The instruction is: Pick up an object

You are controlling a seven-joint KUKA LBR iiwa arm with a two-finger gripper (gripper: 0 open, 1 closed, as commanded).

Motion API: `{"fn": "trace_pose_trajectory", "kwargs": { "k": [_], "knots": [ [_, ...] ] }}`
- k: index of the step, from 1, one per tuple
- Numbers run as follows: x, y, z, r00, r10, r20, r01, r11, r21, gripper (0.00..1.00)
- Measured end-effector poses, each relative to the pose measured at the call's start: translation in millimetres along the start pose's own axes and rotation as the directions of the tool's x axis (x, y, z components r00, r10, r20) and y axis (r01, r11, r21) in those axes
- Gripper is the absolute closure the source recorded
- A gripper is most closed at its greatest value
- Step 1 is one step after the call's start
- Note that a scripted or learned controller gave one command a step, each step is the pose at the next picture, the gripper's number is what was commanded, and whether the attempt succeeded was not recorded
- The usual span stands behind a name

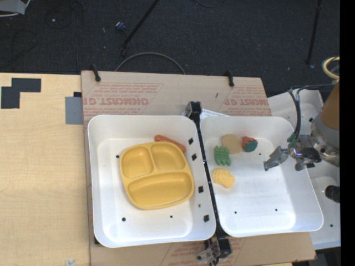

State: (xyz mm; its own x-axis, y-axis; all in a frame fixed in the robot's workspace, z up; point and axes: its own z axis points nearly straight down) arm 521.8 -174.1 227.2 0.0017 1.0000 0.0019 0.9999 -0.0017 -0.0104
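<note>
In the right bin (pixel 277 215) lie a green toy (pixel 222 155), a yellow corn piece (pixel 223 177), a tan round piece (pixel 232 143) and a small red-and-green piece (pixel 249 144). They cluster in the bin's left half. My gripper (pixel 287 162) hangs over the bin's right side, well to the right of these objects. Its fingers (pixel 274 160) are spread apart with nothing between them. The grey arm with its orange band (pixel 331 112) comes in from the right edge.
The left bin (pixel 105 204) holds a yellow divided plate (pixel 157 174) with an orange-red piece (pixel 170 142) behind it. A black divider (pixel 203 170) runs between the bins. Cardboard lies under both bins, and a wooden bench top extends to the left.
</note>
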Motion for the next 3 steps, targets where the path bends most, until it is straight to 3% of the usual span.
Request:
{"fn": "trace_pose_trajectory", "kwargs": {
  "k": [1, 3],
  "knots": [
    [0, 2, -4, 1.0, -0.002, 0.002, 0.002, 1.0, -0.009, 0.0],
    [13, 3, 92, 1.0, 0.0, -0.001, 0.0, 1.0, -0.002, 0.0]
  ]
}}
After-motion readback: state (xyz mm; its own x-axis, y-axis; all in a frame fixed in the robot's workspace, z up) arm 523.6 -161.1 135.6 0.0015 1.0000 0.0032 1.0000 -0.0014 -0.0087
